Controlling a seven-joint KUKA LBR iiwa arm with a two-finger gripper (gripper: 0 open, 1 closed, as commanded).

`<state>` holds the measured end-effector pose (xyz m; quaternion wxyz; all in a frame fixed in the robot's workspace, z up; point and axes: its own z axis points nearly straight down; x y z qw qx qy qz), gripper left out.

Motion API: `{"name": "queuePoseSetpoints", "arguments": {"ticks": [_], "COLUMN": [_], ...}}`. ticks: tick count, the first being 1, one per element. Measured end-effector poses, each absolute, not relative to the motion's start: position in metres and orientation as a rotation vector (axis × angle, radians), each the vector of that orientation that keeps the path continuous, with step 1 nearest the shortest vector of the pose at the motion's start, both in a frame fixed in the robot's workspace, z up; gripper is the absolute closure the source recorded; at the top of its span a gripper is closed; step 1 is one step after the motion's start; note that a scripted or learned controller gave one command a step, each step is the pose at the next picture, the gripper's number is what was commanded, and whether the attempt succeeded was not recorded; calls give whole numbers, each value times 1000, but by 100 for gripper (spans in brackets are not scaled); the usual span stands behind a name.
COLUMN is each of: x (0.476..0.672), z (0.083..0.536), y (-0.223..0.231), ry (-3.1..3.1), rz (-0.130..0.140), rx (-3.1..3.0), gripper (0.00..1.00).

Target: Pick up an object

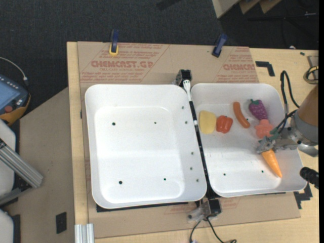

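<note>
My end effector [267, 145] sits right at the carrot's [272, 162] top end.
L to R in right bin [238, 184]: yellow piece [206, 121], red one [224, 124], then carrot, long axis running down-right away from me; can't tell my grip state.

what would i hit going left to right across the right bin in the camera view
yellow piece → red pepper-like piece → orange sausage-like piece → purple grapes. The pink piece, the carrot and the claw overlap left to right, so their order is unclear.
</note>
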<state>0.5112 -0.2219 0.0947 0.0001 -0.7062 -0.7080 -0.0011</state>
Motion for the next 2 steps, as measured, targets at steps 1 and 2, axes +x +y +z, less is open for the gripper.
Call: {"name": "queuePoseSetpoints", "arguments": {"ticks": [1,2], "x": [578,497], "z": [138,187], "y": [-144,-37], "ry": [-2235,-2227], "rz": [-9,-3], "rx": [-2216,-2206], "gripper": [100,100]}}
